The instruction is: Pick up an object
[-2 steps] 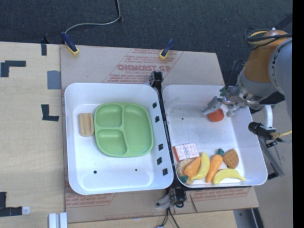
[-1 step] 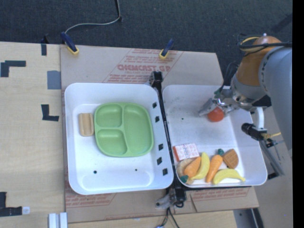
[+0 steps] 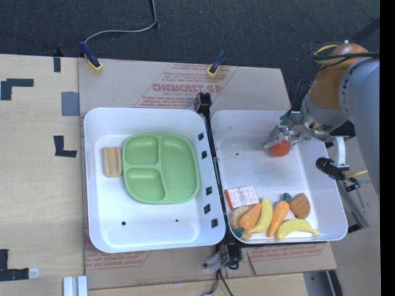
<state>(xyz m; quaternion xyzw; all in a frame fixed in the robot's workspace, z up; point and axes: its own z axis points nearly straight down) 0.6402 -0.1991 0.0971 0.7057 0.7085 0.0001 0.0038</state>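
Note:
My gripper (image 3: 279, 142) hangs over the upper right part of the right bin (image 3: 247, 128), at the end of the grey arm with its orange band (image 3: 330, 79). A small red round object (image 3: 279, 150) sits between the fingertips, partly covered by them, and the gripper is shut on it. Along the bin's front edge lie a carrot (image 3: 278, 213), a yellow banana (image 3: 296, 228), a second yellow piece (image 3: 265, 214), an orange piece (image 3: 250, 216), a brown piece (image 3: 300, 205) and a small red-and-white packet (image 3: 242, 196).
The left bin (image 3: 99, 214) holds a green divided plate (image 3: 162, 168) and a tan block (image 3: 112, 161) to its left. A black divider (image 3: 210, 165) separates the bins. Yellow clamps (image 3: 91, 55) pin the cardboard at the back.

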